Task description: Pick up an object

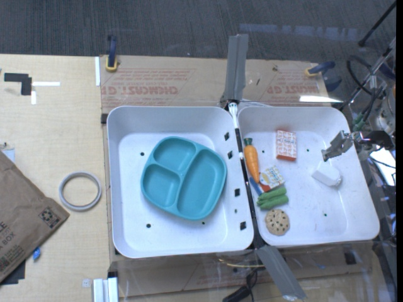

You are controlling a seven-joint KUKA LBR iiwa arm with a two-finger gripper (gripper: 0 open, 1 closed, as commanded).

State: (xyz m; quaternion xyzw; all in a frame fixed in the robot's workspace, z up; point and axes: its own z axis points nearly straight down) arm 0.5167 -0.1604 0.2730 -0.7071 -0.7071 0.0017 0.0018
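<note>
Carrot point(252, 160) lengthwise, green top away from camera, jaws point(335, 147) apart

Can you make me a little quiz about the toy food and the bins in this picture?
1. True or false: the teal plate lies in the left bin.
2. Which lies nearest the front rim of the right bin? A) carrot B) cookie C) red and white box
3. Fill in: the end effector hangs just above a small ____ block.

Key: 1 true; 2 B; 3 white.
</note>
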